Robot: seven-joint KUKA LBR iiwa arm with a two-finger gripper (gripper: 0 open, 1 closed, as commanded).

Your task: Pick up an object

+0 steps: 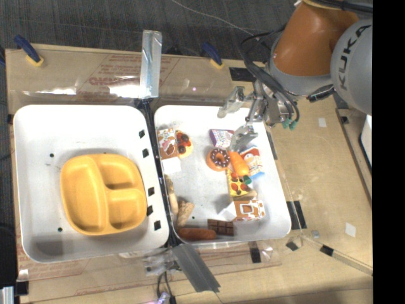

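My gripper (243,114) hangs over the far right corner of the right bin (190,122), its fingers spread and nothing between them. Just below it lie a purple packet (221,136), a chocolate donut (219,159) and an orange carrot (237,163). One fingertip (244,134) hovers close above the carrot's top end and the packet. Further toward the front sit a pizza slice (240,185), a small carton (248,209), a chocolate bar (220,227) and a sausage (196,234). A pastry card (174,142) lies at the bin's left side.
A yellow divided tray (101,192) sits in the left bin (38,132). Bread pieces (179,208) lie along the right bin's left wall. Cables hang from the wrist (278,109) over the bin's right rim. The middle of the right bin shows bare floor.
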